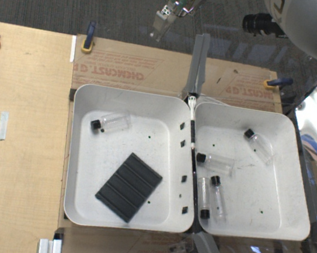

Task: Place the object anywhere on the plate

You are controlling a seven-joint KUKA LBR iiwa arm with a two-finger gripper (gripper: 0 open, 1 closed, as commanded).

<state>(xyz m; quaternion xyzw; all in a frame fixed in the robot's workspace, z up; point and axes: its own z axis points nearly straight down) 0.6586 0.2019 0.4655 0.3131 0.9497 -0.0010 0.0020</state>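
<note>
Lying in the right bin (297,191), four clear, black-capped vials (258,141) await the ribbed plate (130,186) in the left bin (74,157), where a fifth rests. Probably light, rigid, slippery, prone to rolling; best pinched mid-barrel. Gripper (164,19) hangs beyond the bins, state indeterminable.

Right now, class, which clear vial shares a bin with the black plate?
The vial in the left bin, above the black plate; the others lie in the right bin.
</note>
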